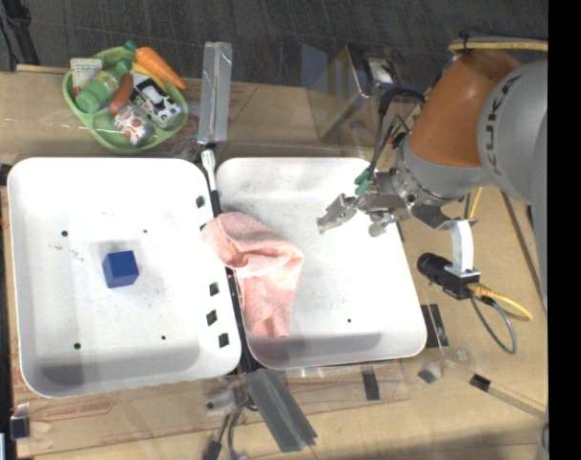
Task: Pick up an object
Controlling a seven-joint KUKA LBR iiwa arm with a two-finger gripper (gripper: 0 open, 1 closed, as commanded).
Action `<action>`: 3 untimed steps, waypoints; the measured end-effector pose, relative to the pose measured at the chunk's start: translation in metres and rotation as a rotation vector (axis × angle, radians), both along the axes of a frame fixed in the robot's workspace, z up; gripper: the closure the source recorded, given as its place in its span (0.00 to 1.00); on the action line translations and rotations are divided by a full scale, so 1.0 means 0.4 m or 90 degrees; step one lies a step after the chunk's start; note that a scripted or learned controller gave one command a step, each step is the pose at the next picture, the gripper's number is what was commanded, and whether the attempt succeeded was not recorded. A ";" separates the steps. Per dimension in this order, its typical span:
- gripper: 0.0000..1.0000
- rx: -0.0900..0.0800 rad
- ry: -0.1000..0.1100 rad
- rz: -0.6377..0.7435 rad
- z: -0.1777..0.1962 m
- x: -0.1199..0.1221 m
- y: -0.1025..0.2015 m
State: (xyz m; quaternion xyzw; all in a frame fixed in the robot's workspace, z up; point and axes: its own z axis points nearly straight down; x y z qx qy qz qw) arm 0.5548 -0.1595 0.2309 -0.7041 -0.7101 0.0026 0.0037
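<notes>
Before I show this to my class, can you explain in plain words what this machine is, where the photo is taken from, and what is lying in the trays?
This is a robot arm, grey with an orange band, reaching in from the right. At its tip is a gripper, a two-finger hand, hanging over the right bin with nothing visible between its fingers. The one camera is fixed above the bench, looking down at a slant. Two shallow white bins sit side by side. The left bin holds a small blue cube. A pink cloth lies in the right bin, draped onto the divide between them. Behind the left bin, a green bowl holds toy food.
</notes>
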 end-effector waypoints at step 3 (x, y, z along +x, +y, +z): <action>0.00 0.000 -0.004 0.085 -0.349 0.035 0.061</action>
